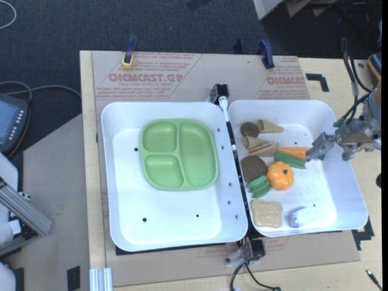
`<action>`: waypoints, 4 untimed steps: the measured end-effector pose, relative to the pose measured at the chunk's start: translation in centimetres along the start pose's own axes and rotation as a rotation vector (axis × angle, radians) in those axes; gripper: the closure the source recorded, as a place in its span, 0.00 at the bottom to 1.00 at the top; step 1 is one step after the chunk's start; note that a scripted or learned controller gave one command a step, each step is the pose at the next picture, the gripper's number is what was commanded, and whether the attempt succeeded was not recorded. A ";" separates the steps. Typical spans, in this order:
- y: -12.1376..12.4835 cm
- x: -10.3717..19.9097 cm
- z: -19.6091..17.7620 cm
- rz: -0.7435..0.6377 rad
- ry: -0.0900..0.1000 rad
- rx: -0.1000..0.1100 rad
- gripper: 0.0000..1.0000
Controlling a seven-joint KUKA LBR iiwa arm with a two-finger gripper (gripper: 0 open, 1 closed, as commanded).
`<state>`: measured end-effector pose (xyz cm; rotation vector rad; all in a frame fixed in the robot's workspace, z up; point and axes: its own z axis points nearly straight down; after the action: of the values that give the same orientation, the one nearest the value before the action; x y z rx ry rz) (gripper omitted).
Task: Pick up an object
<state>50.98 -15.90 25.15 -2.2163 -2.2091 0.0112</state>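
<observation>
- Right bin (345,190): toy food crowded along its left half — brown cookie (249,128), cone (270,127), sandwich wedge (260,144), brown patty (253,166), carrot (292,156), orange pumpkin (280,176), green pod (259,185), cracker (267,213), a pale bluish item (298,217) near the front wall.
- Left bin (121,162): holds a green divided plate (180,154), well apart from the arm.
- Gripper (318,147): low over the right bin, just beside the carrot's right end; I cannot tell how it is set, and nothing shows as held.
- Arm pose: wrist reaches in from the right over the bin's right wall, tool slanted down and leftward toward the carrot.
- Risk, crowding: carrot, pumpkin and sandwich wedge lie touching or nearly so; a closing grip could catch two pieces or shove one aside.
- Risk, end-on approach: meeting the carrot at its tip may push it along the floor rather than seize it.
- Risk, shape: the carrot tapers; it looks likely to squirt out of a pinch.
</observation>
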 end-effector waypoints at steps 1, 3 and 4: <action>0.2 0.0 -0.6 -0.003 -0.003 -0.012 0.00; -0.6 0.6 9.3 -0.003 0.000 -0.006 0.00; -0.5 -0.1 15.2 -0.002 -0.001 -0.006 0.00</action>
<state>50.29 -15.97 9.95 -2.2173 -2.2151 0.0051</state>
